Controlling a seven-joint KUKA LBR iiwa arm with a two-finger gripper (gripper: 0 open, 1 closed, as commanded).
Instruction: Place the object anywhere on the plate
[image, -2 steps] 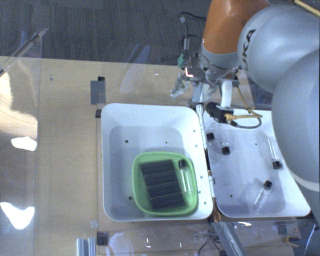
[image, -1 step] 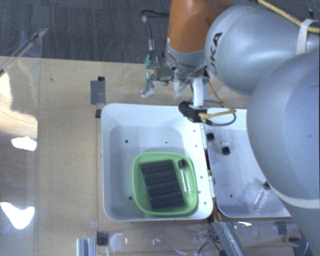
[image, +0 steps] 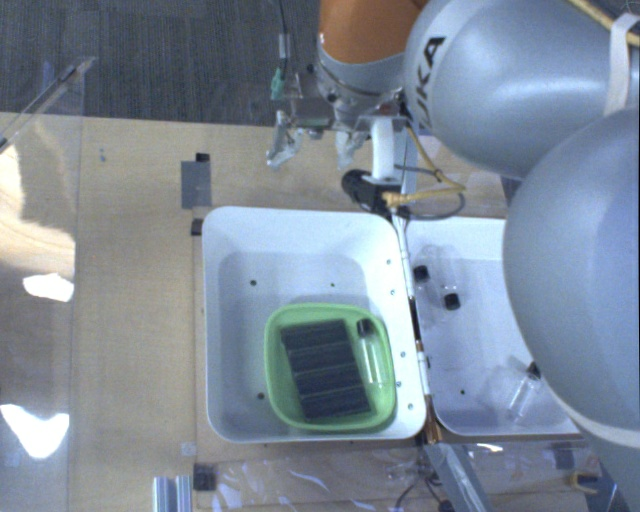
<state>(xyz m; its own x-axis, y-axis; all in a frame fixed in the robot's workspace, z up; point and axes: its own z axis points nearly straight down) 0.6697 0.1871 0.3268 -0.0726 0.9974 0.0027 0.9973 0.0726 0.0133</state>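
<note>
Two fingers of the tool (image: 315, 145) hang spread apart with nothing between them, above the surface (image: 120, 260) just beyond the far rim of the left bin (image: 225, 330). Right beside the tool, a black cable (image: 375, 192) loops over the bins' far corner, with a yellow wire running off to the right. The grey arm (image: 520, 90) with its orange band (image: 365, 25) fills the top right and hangs over much of the right bin (image: 470, 240), hiding part of it.

Well apart from the tool, toward the near side of the left bin, sits the green plate (image: 278, 345). A dark ridged object (image: 325, 368) lies on it, slightly tilted, covering most of the plate's middle. A small dark piece sits at the plate's far right corner; what it is cannot be told.

In the right bin, two small dark bits (image: 437, 285) lie near the dividing rim, and something clear lies near its front edge under the arm.

White letters "KUKA" (image: 430, 68) can be read on the arm's side.
</note>
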